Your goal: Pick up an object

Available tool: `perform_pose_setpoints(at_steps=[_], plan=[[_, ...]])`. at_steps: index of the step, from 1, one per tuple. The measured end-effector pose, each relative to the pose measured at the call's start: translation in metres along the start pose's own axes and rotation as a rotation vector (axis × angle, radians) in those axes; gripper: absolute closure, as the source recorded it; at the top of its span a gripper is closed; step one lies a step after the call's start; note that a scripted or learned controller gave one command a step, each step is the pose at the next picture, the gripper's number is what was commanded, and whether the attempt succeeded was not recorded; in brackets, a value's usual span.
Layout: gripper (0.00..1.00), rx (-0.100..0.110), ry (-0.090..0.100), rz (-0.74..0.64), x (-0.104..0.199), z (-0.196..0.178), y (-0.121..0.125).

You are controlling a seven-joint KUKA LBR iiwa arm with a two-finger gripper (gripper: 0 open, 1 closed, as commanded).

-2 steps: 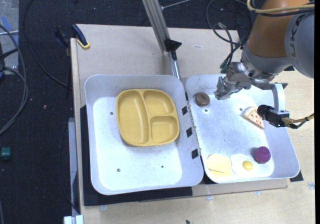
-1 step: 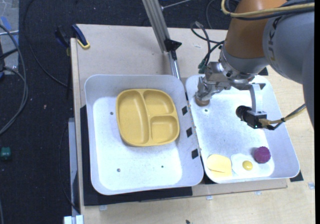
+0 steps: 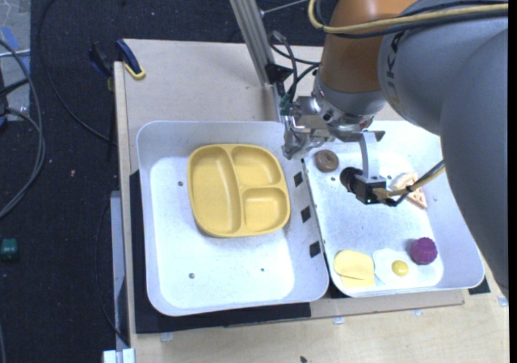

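Your arm (image 3: 452, 54) reaches in from the right, its orange band (image 3: 363, 22) high over the far side of the tabletop (image 3: 194, 78). The wrist bends downward, so the gripper (image 3: 300, 141) hangs at the far end of the seam where the two bins meet. You cannot tell from here whether the gripper is released or clenched, and nothing can be seen held in it.

At the tabletop's far left corner lies a small blue and yellow thing (image 3: 129, 58). The left bin (image 3: 161, 272) holds one yellow plate (image 3: 238, 190) with three compartments, lying flat towards its far side.

The right bin (image 3: 363, 228) holds the small things you could pick. A brown disc (image 3: 326, 161) lies just beside the gripper, on its right. Along the near edge sit a pale yellow piece (image 3: 354, 266), a toy fried egg (image 3: 398, 267) touching it, and a purple ball (image 3: 423, 251). An orange-pink piece (image 3: 418, 196) lies farther back, partly hidden by the arm.
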State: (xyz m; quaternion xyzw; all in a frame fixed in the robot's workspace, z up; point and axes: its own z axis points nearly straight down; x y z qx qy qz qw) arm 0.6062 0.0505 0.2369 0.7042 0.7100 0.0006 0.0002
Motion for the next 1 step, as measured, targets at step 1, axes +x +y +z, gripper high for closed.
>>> perform_pose_setpoints(at_steps=[1], plan=[[1.00, 0.000, -0.001, 0.001, 0.0458, 0.0039, -0.0005]])
